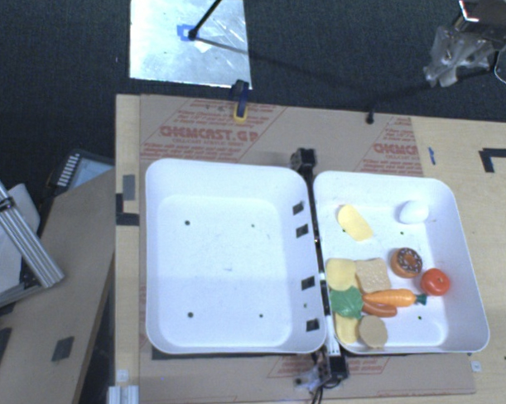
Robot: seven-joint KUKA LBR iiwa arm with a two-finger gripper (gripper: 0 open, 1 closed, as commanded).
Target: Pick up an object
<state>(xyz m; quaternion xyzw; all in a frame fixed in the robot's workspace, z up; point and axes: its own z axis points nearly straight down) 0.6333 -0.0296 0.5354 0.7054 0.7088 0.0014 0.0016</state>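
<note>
We see the claw (459, 48) up at the far right corner of the view, well clear of the right bin (463, 237) and off beyond its far edge. Whether it is open or shut we cannot tell at this distance, though nothing seems to hang from it. The toy food sits in that bin; nearest the claw is the white egg (412, 212), by the bin's far wall. The carrot (390, 299) lies long-axis across the bin, towards its near side.
</note>
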